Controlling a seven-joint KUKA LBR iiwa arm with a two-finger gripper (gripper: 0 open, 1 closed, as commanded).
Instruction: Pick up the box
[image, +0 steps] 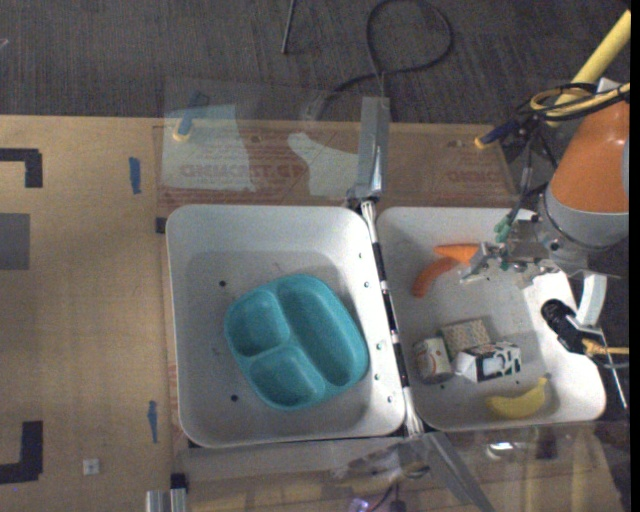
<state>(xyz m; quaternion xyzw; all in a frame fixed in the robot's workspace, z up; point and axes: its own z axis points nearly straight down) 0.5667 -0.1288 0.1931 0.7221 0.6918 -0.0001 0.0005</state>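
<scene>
We see two shallow white bins side by side on the bench. In the left bin (190, 300) lies a teal divided plate (295, 341) with three compartments, a little tilted, near the middle of the bin floor.

In the right bin (400, 240) there are several things. An orange carrot-shaped object (443, 266) lies in the upper part, curved, close to the gripper. In the lower part we find the box (490, 362), a small white carton with dark print, lying on its side. Just beside it, on its upper left, sits a tan, speckled block (466, 334), and to the left of both is a small can (432, 358), also on its side. Below the box, near the bin's lower wall, lies a yellow banana (519, 401).

The arm (590, 170) comes in from the right, with its orange band above the wrist. The gripper (500, 258) is over the upper part of the right bin, just right of the carrot-shaped object and well apart from the box. Nothing is visible between its fingers, but we cannot tell whether the claw is open or closed, because the parts are small and blurred.
</scene>
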